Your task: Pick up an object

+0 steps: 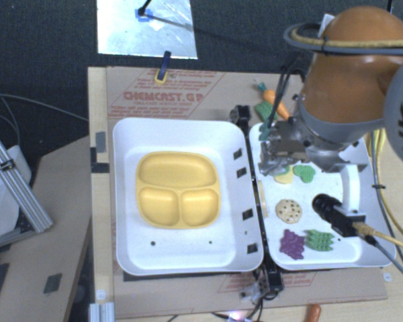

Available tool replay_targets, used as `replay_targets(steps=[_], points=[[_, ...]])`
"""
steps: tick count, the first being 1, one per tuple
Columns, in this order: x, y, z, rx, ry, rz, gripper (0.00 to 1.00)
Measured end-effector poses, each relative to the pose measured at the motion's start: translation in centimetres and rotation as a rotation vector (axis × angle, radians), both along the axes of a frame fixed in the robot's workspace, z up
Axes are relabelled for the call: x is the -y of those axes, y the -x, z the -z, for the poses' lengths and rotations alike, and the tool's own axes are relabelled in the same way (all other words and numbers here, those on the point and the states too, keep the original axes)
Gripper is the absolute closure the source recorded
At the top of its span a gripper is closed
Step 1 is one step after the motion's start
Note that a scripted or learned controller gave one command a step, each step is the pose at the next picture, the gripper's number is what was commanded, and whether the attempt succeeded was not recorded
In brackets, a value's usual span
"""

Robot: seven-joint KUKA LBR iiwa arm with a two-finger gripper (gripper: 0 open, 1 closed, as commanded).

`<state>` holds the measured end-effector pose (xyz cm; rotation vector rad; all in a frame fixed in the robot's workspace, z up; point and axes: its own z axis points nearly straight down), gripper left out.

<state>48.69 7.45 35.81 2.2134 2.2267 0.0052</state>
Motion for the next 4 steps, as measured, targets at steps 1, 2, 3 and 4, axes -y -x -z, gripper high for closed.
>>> replay_targets(steps=[1, 2, 3, 4], points=[[-2.9, 0.0, -4.1, 0.002, -0.001, -0.002, 1.00], [-5.0, 0.0, -2.1, -0.004, 0.000, 0.000, 1.00], [-4.4, 0.0, 0.2, -0.003, 0.001, 0.006, 1.00], [-4.4, -0.1, -1.0, 0.000, 0.000, 0.000, 1.00]])
